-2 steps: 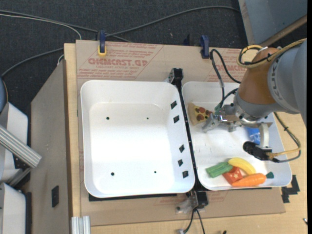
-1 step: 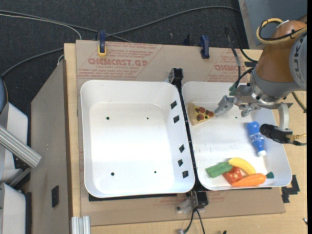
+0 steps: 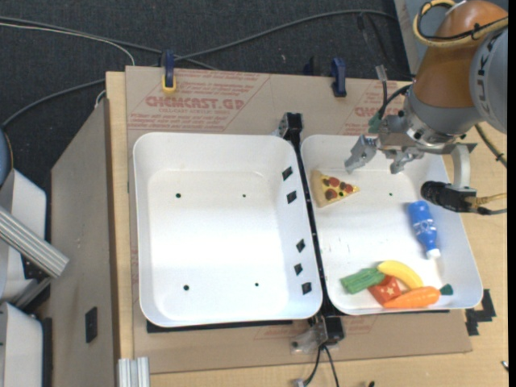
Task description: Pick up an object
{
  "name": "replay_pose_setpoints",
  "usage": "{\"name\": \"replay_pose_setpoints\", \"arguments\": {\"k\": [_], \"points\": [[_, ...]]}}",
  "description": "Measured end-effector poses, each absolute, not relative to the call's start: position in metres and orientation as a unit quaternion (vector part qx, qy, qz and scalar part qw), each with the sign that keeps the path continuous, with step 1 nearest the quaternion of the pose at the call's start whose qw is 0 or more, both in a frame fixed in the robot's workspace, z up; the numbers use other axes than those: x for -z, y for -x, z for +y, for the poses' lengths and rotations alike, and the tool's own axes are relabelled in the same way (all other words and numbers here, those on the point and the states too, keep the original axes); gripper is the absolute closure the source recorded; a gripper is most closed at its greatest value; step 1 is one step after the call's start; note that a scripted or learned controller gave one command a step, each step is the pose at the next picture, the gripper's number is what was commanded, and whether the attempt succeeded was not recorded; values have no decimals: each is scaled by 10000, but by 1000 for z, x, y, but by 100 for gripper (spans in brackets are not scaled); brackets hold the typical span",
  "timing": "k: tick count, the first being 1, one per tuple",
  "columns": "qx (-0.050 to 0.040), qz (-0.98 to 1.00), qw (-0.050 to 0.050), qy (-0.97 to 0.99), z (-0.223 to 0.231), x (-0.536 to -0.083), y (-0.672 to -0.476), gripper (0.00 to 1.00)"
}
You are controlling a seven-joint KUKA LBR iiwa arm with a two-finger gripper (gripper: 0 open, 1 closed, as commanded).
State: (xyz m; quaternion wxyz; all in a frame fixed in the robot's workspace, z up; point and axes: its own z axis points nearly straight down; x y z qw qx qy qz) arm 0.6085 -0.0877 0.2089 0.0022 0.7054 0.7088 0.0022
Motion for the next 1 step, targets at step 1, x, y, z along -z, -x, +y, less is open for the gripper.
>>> {"name": "replay_pose_setpoints", "arguments": {"k": [1], "points": [[-9, 7061, -3, -7081, -105, -81, -624, 0]]}}
